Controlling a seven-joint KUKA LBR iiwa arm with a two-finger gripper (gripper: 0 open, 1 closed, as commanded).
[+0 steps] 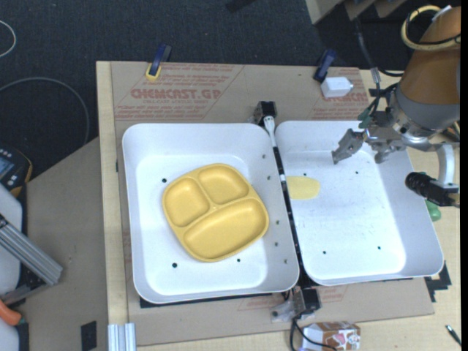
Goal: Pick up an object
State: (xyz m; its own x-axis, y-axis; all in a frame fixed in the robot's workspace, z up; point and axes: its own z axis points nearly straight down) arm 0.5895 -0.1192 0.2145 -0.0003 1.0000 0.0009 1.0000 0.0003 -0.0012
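Over the right bin, near its far side, the pincer hangs with its fingers apart and nothing between them. A small yellow piece lies on that bin's floor by its left wall, apart from the pincer. A yellow divided plate sits in the left bin.

Glossy yellow plastic tray in smooth white bin.
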